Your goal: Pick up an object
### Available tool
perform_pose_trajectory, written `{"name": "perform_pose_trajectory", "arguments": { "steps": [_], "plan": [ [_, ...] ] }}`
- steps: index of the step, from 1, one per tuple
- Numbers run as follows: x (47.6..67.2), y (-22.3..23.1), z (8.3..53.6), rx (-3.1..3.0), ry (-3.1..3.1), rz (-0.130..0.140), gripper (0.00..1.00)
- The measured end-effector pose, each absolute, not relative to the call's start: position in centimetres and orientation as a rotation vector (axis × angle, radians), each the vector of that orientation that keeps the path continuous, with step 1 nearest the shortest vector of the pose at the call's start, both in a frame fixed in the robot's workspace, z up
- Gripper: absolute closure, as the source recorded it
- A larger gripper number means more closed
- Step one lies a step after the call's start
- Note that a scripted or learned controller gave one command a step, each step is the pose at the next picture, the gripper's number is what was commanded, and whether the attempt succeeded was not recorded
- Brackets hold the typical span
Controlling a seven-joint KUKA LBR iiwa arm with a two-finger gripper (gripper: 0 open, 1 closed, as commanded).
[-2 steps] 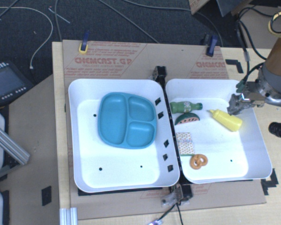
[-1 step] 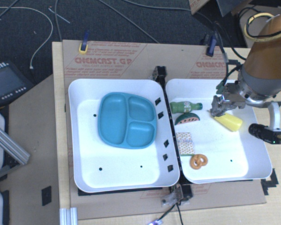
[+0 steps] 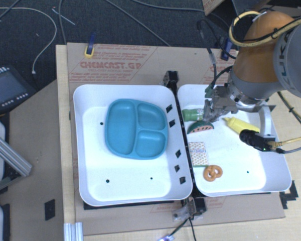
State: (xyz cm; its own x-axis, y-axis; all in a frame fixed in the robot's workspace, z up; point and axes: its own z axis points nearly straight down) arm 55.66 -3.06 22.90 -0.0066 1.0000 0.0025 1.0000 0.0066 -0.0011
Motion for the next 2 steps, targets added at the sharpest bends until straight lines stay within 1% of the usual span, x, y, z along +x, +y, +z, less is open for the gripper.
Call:
{"name": "perform_pose_trajectory", "arguments": {
  "steps": [1, 2],
  "plan": [
    [56.7, 2.2, 23.8, -2.215, -2.228, -0.005, 1.0],
    [56.8, 7.3, 24.0, -2.213, -2.228, -0.004, 1.0]
  ]
}}
